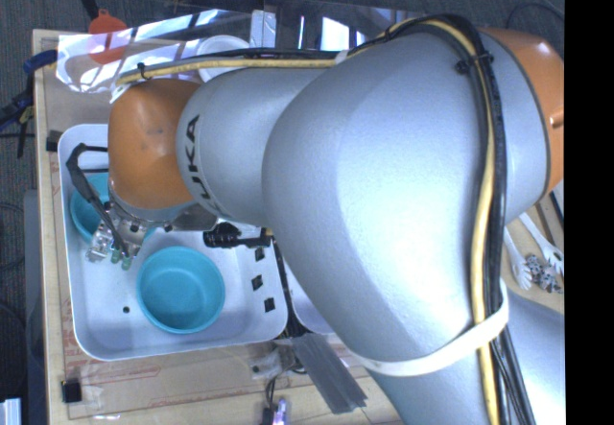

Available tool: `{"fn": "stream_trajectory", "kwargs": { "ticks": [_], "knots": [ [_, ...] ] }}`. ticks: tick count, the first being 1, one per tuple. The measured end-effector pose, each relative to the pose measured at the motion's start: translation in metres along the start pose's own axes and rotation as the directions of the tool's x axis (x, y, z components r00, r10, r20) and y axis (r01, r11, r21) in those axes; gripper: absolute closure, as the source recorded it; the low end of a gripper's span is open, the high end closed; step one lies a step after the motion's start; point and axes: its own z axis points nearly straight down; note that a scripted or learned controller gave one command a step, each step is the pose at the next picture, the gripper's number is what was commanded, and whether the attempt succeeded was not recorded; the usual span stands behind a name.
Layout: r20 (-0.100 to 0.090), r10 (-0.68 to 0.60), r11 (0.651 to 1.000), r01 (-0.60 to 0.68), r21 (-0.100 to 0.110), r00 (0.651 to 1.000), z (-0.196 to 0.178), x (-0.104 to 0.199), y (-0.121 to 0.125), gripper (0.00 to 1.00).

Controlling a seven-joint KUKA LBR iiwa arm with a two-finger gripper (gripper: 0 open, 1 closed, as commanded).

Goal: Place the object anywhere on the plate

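My gripper hangs low over the left part of the left bin, under the orange wrist band. It sits at the edge of a blue dish, perhaps the plate, which the wrist mostly covers. Whether anything is in the gripper I cannot make out. A round blue bowl stands upright just to the right of and below the gripper, apart from it. A thin black curved piece lies at the bin's far left corner, above the blue dish.
The grey arm covers the right bin and most of the left bin's back. A clear plastic sheet with an orange item lies behind the bins. Bare white floor shows at the left bin's front.
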Motion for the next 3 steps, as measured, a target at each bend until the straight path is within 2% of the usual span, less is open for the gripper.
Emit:
{"fn": "stream_trajectory", "kwargs": {
  "ticks": [1, 2, 3],
  "knots": [
    [0.002, 0.383, 0.924, -0.383, 0.003, 0.924, -0.057, -0.032, -0.068, 1.0],
    [0.013, 0.539, 0.842, -0.538, -0.027, 0.842, 0.005, 0.017, -0.033, 1.0],
    [0.002, 0.722, 0.692, -0.722, 0.002, 0.692, -0.088, -0.038, -0.075, 1.0]
  ]
}}
